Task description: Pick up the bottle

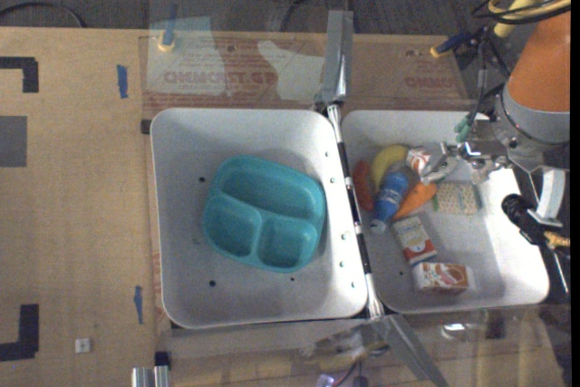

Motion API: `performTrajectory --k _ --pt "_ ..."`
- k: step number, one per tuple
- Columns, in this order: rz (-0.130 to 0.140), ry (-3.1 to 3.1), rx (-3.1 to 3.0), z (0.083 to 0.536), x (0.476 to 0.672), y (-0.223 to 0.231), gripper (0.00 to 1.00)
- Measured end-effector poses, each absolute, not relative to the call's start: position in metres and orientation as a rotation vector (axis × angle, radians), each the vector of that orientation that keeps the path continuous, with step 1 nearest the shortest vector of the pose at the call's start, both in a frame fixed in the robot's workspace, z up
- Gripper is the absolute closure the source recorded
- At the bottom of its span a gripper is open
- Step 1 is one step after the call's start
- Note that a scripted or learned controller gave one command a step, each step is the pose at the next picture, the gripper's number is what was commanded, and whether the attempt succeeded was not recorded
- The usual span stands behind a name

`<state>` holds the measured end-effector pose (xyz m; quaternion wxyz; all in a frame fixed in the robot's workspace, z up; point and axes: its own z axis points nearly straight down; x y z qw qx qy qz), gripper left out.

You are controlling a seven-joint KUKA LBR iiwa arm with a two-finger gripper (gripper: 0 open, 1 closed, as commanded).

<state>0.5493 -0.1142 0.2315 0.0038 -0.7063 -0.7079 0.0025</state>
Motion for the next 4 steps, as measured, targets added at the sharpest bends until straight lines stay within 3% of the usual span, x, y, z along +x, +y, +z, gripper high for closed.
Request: performTrajectory --k 1,2,3,4 --pt "-0.018 -2.412 -2.038 0.122 0.572 -0.111 0.00" --pt "-0.009 -2.196 -2.253 0.088 0.561 -0.097 0.00" --pt "-0.006 -2.187 -2.266 0.096 0.562 -0.102 1.00" --pt "0.010 -1.942 -2.465 0.182 0.623 -0.036 1.00"
